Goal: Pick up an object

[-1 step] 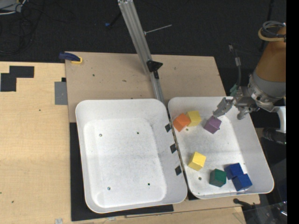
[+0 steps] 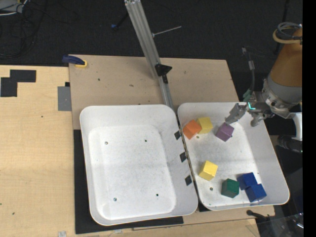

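tool (image 2: 245, 114) hangs over right bin (image 2: 276, 157) upper edge, fingers spread, grasping nothing | purple block (image 2: 224, 131) lies just below-left of it, tilted, apart from yellow and orange neighbours | judged light, rigid, smooth-faced | pinch across two opposite flat faces

Metal rail (image 2: 146, 43) leaning across bench; blue clamp (image 2: 74, 60) at corner.

The arm (image 2: 286, 68) is cut off by the right edge, so only its orange band and wrist show. The claw (image 2: 245, 114) is small and blurred (whether its fingers are apart cannot be told). The blue block (image 2: 252, 186) may be two blocks touching. The desk (image 2: 29, 147) runs off the left and bottom edges.
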Robot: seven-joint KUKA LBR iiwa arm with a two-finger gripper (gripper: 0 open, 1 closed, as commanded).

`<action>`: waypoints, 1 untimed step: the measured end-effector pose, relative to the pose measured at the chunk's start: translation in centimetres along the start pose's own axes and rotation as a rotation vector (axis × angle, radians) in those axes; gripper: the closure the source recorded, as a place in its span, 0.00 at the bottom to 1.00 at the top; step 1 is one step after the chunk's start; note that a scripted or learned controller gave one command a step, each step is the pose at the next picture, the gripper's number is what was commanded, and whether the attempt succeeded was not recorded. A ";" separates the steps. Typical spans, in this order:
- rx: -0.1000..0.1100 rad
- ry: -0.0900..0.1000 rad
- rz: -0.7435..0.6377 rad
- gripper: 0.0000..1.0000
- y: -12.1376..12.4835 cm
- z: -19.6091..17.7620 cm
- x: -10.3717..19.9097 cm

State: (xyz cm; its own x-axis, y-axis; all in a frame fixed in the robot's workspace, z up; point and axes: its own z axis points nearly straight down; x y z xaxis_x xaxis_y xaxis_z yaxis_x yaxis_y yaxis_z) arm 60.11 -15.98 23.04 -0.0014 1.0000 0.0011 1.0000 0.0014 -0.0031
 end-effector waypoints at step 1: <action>0.006 0.001 0.002 0.00 -1.1 5.2 0.3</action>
State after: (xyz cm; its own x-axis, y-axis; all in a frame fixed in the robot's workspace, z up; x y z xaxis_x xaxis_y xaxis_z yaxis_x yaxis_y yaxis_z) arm 58.99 -15.70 17.84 0.0004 1.0000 0.0021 1.0000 -0.0004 -0.0089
